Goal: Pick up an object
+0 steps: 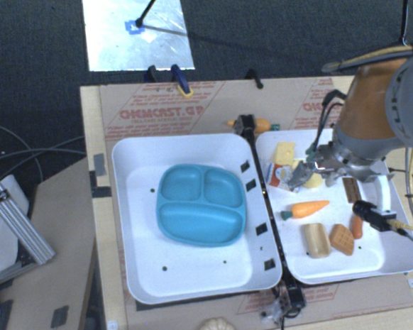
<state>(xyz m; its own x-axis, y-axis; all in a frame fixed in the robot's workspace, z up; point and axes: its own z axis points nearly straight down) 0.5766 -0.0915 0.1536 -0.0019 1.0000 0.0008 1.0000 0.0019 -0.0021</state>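
Two white bins sit side by side on a brown board printed in red with "CHEMCAST GP", readable at the board's far left (161, 111); the same red print repeats at the far right but is partly covered. The left bin (140, 273) holds a blue divided plate (199, 203), lying flat near its middle. The right bin (395, 253) holds the toy food: a yellow cheese wedge (285, 153) at the back, an orange carrot (308, 208) lying crosswise in the middle, a tan bread roll (315, 240) and a brown cracker (342, 239) just beside each other at the front, and a small sausage (356, 226) to their right. The gripper (301, 174) is low over the back of the right bin, between cheese and carrot, next to a pale yellow piece (313, 181). Whether the jaws are parted or closed, or grasp anything, cannot be told. No writing shows on the food.
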